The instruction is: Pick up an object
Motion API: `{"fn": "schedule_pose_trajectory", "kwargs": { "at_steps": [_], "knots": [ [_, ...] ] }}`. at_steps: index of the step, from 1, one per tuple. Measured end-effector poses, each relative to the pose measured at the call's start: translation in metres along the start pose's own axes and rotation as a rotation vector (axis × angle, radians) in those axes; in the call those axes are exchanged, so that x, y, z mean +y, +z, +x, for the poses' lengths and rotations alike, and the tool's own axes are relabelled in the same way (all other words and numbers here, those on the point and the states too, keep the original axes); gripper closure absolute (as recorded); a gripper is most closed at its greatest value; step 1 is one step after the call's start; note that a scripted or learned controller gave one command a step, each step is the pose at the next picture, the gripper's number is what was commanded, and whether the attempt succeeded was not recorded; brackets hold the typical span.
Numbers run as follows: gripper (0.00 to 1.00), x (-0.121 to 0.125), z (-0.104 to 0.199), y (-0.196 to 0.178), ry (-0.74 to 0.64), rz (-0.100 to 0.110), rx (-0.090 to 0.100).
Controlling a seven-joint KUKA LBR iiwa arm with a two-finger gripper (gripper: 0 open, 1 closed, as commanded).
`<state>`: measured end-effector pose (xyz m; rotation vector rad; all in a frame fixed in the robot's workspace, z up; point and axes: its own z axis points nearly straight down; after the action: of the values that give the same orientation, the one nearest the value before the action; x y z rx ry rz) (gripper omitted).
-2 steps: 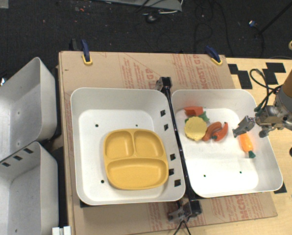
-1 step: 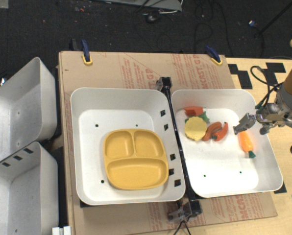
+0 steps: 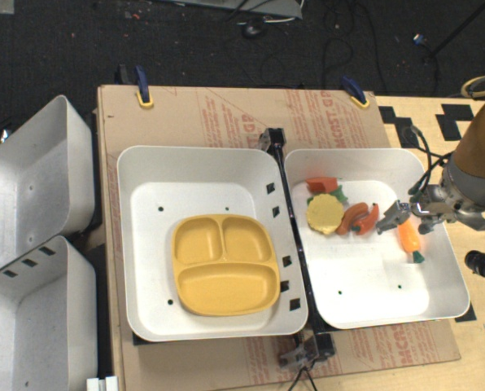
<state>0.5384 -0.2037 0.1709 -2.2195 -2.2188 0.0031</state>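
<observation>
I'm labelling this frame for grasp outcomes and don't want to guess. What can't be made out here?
- Tool in the camera view: too small and dark against the right white bin to tell its state.
- Arm: cut off by the right edge.
- Orange carrot-shaped toy: partly covered by the tool.
- Small pile beside the round yellow piece: overlapping red and orange bits, too small to identify.

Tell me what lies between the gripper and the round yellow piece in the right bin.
In the camera view, a curved red-orange piece lies between the gripper and the round yellow piece, touching the yellow piece's right side.
</observation>
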Motion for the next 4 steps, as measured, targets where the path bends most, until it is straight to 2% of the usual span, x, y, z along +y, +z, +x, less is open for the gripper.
{"fn": "schedule_pose_trajectory", "kwargs": {
  "at_steps": [1, 2, 3, 4],
  "knots": [
    [0.00, 0.001, -0.007, 0.047, 0.001, 0.000, 0.000],
    [0.00, 0.005, 0.001, 0.077, -0.007, -0.006, 0.012],
    [1.00, 0.004, -0.003, 0.067, -0.006, -0.008, 0.003],
    [1.00, 0.010, -0.013, 0.015, -0.002, -0.009, -0.004]
  ]
}}
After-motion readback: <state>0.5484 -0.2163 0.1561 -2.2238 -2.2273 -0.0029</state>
